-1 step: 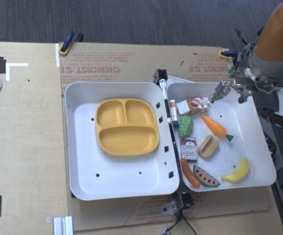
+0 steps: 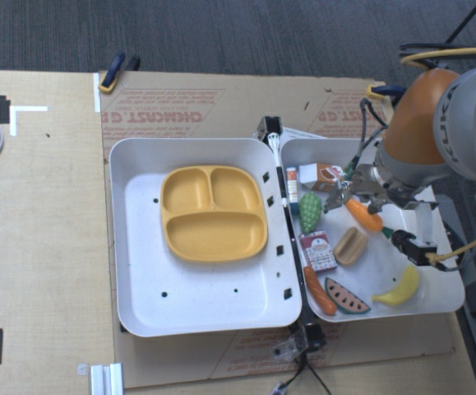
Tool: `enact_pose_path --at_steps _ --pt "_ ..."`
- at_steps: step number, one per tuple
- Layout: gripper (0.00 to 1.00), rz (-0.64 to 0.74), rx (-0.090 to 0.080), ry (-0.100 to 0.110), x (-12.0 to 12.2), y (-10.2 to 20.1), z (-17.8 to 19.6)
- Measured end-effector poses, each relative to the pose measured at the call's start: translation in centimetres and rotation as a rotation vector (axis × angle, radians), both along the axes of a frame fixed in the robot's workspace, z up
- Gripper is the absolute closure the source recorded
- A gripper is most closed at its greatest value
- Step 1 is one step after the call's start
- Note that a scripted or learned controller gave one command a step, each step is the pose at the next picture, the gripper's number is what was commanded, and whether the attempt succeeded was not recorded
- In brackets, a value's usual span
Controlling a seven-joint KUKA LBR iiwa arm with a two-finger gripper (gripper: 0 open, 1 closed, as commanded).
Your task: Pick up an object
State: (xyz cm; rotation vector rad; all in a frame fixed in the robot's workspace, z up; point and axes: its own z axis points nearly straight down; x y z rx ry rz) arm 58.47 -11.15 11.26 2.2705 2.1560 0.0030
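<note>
Camera view: we find the gripper [image 2: 342, 194] low in the right bin [image 2: 435, 299], but cannot tell its state. Just beside it lies a carrot [image 2: 362, 216], long axis running upper left to lower right. Left of centre, a yellow divided plate [image 2: 214, 213] sits in the left bin [image 2: 139, 286].
</note>
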Motion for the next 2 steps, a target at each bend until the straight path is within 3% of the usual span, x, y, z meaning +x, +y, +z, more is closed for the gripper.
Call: enact_pose_path --at_steps 1,2 --pt "0.0 0.13 -0.002 -0.01 -1.6 -0.52 -1.33" --pt "1.0 0.127 -0.001 -0.009 -1.58 -0.56 -0.34"
